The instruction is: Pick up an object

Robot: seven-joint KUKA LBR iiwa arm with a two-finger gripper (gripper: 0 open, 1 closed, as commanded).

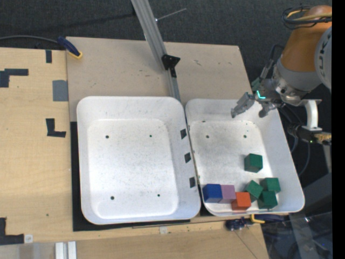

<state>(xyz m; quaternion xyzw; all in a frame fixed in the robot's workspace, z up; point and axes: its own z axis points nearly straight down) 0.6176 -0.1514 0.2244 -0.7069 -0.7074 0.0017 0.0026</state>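
Here, from the overhead camera, the claw [252, 106] is hanging over the far right corner of the right bin [284, 144], its 2 fingers [241, 106] spread apart and gripping nothing. Well below the claw, toward the near side, a lone green cube [253, 162] is sitting on the bin floor. Farther from the claw, along the near wall, 6 more blocks are crowding together: a blue cube [212, 192], a purple cube [228, 192], an orange cube [242, 200], and 3 green blocks [265, 192] touching one another. Left of the claw, the left bin [86, 117] is lying beside the right one.
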